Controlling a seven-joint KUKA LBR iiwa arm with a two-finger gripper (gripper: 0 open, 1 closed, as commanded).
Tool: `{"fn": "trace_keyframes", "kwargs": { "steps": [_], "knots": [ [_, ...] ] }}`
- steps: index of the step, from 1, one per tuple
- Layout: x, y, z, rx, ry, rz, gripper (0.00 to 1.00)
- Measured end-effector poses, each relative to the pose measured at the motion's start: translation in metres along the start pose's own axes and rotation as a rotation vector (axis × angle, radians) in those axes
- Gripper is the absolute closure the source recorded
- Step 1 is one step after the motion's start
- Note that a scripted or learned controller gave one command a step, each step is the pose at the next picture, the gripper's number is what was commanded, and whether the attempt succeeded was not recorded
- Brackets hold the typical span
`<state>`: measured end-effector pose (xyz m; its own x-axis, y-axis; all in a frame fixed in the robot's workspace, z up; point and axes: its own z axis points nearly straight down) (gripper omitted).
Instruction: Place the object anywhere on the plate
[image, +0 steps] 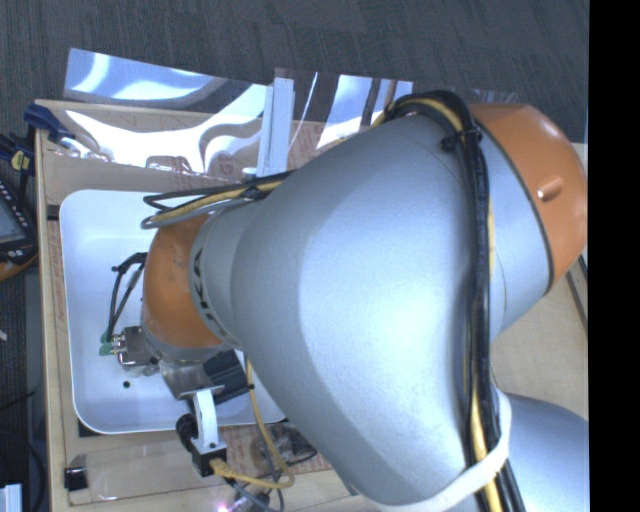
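My grey arm with its orange band (175, 290) reaches far across the view and hides most of the bench. My gripper (127, 350) hangs low over the left part of the left white bin (85, 250), seen from behind as a small metal block with cables. A tiny dark speck (127, 383) lies on the bin floor just below the gripper. Whatever lies under the arm is hidden.
The left bin's wall and front rim (110, 425) run close around the gripper. Shiny foil panels (160, 90) stand behind the bins. Dark gear (12, 210) sits off the bench's left edge.
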<state>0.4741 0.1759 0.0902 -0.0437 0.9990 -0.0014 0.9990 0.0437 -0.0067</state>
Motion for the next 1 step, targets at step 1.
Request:
{"fn": "trace_keyframes", "kwargs": {
  "steps": [1],
  "knots": [
    [-0.0213,0.0078,-0.0788,-0.002,0.003,0.458,1.00]
  ]
}}
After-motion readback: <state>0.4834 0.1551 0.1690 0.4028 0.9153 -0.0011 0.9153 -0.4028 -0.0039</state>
